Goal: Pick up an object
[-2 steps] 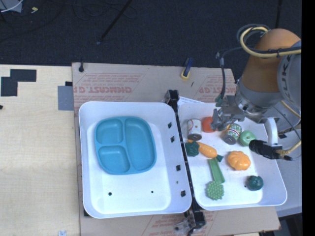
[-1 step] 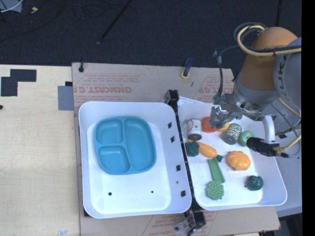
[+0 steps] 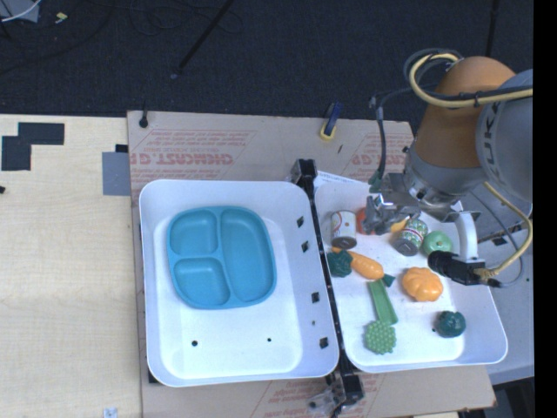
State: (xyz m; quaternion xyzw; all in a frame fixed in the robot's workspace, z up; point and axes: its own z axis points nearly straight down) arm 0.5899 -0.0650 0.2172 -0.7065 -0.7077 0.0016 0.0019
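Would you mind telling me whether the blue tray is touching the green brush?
Apart. The camera view shows the blue tray in the left bin and the green brush in the right bin, with the divider between them.

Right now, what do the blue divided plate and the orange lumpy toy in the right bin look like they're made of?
The blue divided plate looks like moulded plastic with a smooth, slightly matte finish: uniform colour, rounded compartment ridges. The orange lumpy toy seems plastic or rubbery, perhaps play food: saturated even colour, soft rounded lobes. The view is too coarse to tell hard from soft.

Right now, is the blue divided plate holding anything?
Empty. The blue plate lies flat in the left bin, and all three compartments show bare blue.
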